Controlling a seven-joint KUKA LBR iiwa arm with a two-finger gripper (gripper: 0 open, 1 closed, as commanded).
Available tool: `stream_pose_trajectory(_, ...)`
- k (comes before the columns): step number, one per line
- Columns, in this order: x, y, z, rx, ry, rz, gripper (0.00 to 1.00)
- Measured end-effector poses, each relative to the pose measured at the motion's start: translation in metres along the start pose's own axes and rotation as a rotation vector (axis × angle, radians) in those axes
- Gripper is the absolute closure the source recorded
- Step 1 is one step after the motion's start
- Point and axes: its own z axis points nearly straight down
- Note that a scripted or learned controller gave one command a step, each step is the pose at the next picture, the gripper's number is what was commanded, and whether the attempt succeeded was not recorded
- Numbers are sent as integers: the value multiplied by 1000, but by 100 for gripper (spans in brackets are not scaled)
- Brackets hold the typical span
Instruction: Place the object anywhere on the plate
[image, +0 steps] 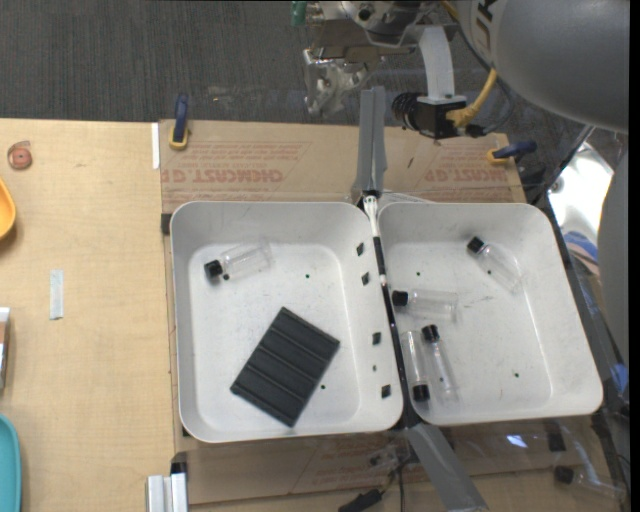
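Clear vial (240, 261), well apart from gripper (335, 70) (state indeterminable), appeared light, slippery, fragile; best grasped mid-barrel.

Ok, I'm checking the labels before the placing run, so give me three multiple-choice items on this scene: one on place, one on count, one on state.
1. Where is the black plate?
A. in the left bin
B. outside both bins
C. leaning on a bin wall

2. How many vials lie in the right bin?
A. two
B. four
C. six

3. The left bin's vial is
A. on the plate
B. standing upright
C. on its side, apart from the plate

Key: 1 A, the plate lies flat on the left bin's floor; 2 B, four black caps show there; 3 C, white floor shows between the vial and the plate.
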Motion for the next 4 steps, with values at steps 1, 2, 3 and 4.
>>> stream_pose_trajectory(1, 12, 0, 34, -1, 0, -603, 100)
stream_pose_trajectory(2, 24, -1, -1, -4, 0, -784, 100)
stream_pose_trajectory(3, 23, 0, -9, -3, -1, -781, 100)
stream_pose_trajectory(4, 22, 1, -17, -4, -2, -779, 100)
